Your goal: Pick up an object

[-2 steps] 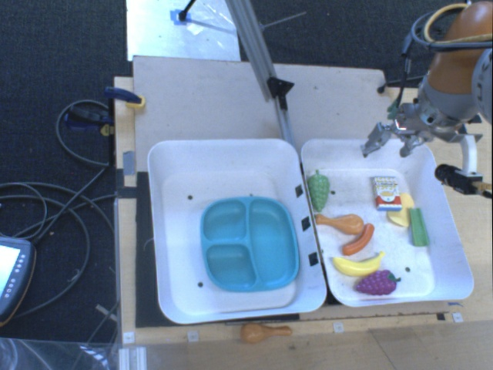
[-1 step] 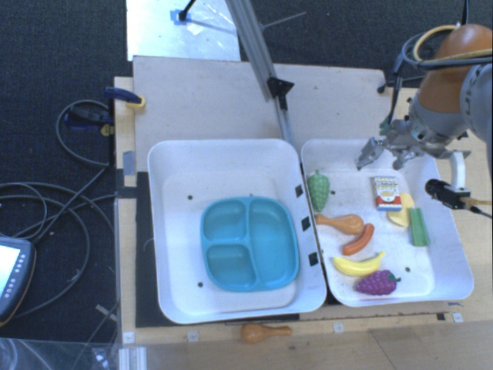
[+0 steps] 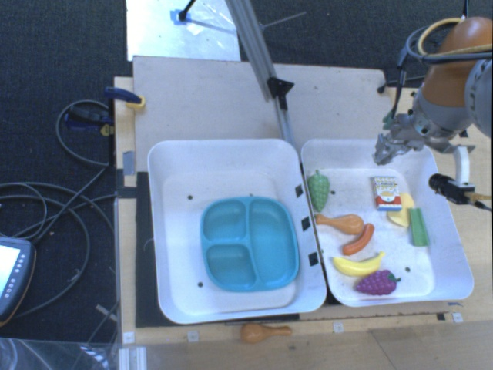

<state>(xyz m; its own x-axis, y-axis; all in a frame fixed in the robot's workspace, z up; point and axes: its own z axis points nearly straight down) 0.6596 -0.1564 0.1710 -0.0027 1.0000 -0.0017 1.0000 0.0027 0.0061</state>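
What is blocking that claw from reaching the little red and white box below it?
Nothing visible. The gripper hangs over the right bin's back edge, and bare white floor lies between it and the box. The yellow wedge and green stick sit on the box's far side.

Arm point(image 3: 462, 60) cut off at right edge; tablet point(image 3: 11, 276) cropped left.

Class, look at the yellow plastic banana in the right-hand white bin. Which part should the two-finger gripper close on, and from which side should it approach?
Probably the middle of the yellow plastic banana, from straight above, fingers closing across its narrow width. It lies flat and curved, its length running left to right. The purple grape bunch sits close below and the orange sausage just above, so finger room is tight.
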